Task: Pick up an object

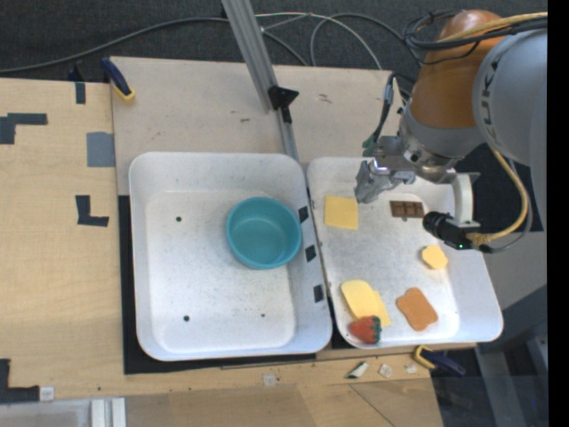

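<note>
My gripper (366,188) hangs over the back left of the right bin (471,327), its tip just right of and above a pale yellow square slice (341,213). Nothing shows between its fingers. A brown chocolate piece (407,209) lies just to its right. Nearer the front lie a small yellow chunk (434,257), a yellow block (364,299), an orange-brown slice (416,309) and a red strawberry (364,330). A teal bowl (263,231) sits in the left bin (160,265).
A grey metal pole (258,56) slants up from between the bins at the back. The arm's grey and orange body (462,78) looms over the right bin's back right. Cables run along the bench's rear edge.
</note>
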Available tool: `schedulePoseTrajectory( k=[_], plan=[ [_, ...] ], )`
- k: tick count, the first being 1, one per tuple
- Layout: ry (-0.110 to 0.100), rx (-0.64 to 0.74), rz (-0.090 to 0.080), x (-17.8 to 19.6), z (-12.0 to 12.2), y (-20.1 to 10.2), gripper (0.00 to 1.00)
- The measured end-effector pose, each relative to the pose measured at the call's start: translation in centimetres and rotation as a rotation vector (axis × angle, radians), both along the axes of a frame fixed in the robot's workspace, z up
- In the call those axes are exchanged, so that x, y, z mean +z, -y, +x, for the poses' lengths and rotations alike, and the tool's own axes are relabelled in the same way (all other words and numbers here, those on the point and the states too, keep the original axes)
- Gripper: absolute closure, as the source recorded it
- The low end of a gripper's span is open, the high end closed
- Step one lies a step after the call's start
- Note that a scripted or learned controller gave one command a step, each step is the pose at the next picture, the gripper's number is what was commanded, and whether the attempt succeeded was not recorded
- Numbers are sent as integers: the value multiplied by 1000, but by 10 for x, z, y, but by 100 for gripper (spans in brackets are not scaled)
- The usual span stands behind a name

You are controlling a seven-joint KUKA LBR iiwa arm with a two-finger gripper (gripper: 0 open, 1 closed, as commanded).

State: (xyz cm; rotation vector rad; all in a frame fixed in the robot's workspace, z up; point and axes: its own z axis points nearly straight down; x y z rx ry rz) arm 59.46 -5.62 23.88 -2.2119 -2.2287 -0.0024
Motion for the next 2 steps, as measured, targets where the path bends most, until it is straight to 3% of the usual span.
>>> schedulePoseTrajectory(
  k=[2],
  plan=[
    [-3,0,0,9,-18,-106,100]
  ],
)
